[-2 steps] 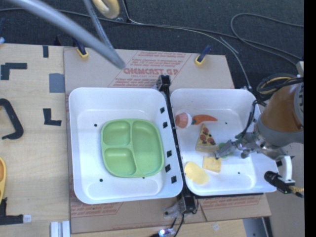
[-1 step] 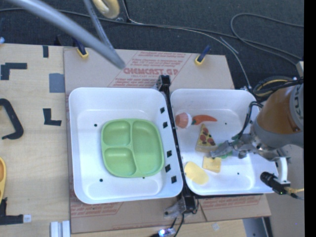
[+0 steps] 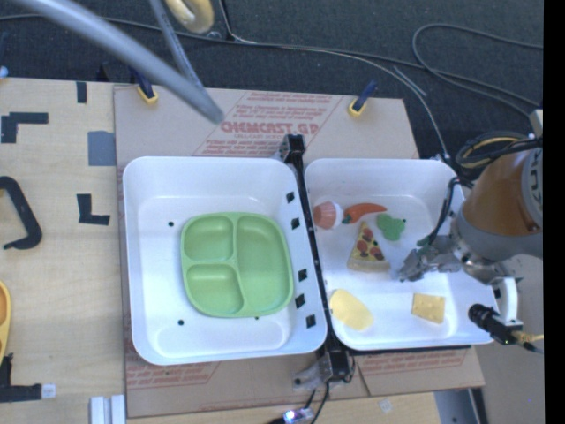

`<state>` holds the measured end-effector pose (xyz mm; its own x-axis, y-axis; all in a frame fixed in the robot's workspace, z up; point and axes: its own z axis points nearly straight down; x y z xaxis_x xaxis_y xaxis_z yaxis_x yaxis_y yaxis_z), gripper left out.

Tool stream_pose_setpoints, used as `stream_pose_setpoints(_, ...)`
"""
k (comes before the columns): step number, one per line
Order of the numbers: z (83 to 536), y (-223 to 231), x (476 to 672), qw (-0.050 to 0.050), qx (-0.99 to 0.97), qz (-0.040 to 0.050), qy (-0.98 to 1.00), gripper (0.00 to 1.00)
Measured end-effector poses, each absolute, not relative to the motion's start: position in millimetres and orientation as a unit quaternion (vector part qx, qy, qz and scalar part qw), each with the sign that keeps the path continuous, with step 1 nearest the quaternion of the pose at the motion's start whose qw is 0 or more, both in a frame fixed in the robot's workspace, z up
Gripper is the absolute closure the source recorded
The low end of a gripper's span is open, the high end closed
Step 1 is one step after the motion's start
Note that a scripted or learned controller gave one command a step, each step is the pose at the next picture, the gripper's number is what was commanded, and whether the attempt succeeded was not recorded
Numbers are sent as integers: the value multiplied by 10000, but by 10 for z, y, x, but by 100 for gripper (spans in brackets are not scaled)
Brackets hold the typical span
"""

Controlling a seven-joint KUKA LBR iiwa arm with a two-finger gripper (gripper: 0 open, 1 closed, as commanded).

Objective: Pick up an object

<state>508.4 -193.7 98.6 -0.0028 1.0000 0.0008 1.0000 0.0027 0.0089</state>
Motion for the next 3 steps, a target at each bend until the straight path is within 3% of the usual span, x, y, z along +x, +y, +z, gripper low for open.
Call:
stream_pose_setpoints(2, 2008, -1939, 5207, 22, 7064, 10, 7078, 100)
stream_pose_setpoints(3, 2099, -1315, 5159, -6, 7048, 5, 7094, 100)
